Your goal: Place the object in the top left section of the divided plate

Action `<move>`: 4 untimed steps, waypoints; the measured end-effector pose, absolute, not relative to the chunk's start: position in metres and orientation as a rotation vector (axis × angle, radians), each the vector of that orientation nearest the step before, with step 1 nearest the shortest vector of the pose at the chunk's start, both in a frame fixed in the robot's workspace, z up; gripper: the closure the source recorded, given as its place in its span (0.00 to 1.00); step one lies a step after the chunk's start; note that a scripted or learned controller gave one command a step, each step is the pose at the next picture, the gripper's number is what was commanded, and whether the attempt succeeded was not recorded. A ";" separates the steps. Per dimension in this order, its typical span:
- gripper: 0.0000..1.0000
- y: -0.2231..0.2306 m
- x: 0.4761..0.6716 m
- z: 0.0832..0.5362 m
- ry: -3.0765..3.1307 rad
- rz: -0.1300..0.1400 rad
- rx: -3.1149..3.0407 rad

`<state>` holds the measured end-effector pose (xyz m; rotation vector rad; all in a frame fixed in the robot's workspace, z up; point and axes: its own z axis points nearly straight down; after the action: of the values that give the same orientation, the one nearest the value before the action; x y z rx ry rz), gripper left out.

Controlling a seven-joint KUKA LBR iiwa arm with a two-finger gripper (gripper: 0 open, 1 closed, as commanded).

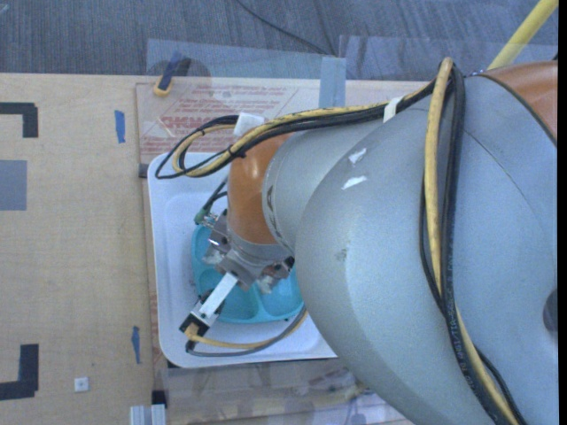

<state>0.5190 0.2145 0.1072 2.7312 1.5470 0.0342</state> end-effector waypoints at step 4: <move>0.00 0.226 0.477 0.160 0.570 -0.009 3.090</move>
<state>0.4773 0.2263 0.1601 3.0904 0.5703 -0.0095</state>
